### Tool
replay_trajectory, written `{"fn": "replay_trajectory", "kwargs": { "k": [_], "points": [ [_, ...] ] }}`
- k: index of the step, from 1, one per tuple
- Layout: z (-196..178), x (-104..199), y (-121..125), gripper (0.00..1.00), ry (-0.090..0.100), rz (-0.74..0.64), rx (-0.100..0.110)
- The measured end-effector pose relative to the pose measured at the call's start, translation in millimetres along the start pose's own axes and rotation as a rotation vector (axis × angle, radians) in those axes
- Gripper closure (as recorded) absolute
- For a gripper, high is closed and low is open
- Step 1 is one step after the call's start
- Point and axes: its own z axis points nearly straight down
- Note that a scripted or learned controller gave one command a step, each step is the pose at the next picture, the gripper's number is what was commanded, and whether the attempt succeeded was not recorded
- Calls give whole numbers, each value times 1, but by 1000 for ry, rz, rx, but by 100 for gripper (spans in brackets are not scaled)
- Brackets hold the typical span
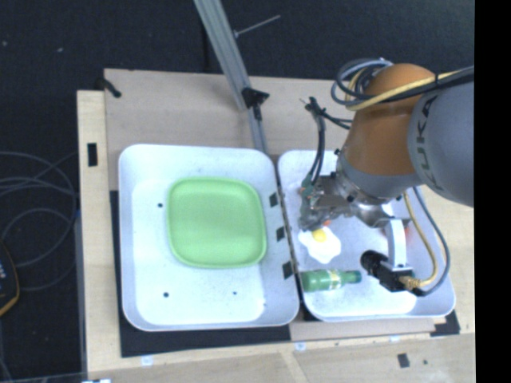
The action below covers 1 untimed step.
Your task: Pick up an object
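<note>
Camera view: green bottle [329, 278] flat in right bin [351, 300], long axis left-right, narrow end rightward (gripper [315, 210] state untellable).

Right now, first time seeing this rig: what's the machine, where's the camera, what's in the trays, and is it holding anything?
This is a single picture from one camera fixed above the bench, looking down at a slant. The machine is a robot arm, grey with an orange band, reaching in from the right. At its end is the gripper, the part that grabs things.

The bench carries two shallow white bins side by side. The left bin holds a green plate. The gripper is over the right bin, just above a white and yellow piece that looks like a toy fried egg. A small green bottle lies on its side nearer the front. I can't tell from this picture whether the gripper holds anything.
</note>
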Motion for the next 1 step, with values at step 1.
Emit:
{"fn": "replay_trajectory", "kwargs": {
  "k": [1],
  "points": [
    [12, 53, 11, 100, -1, 1, 2]
  ]
}}
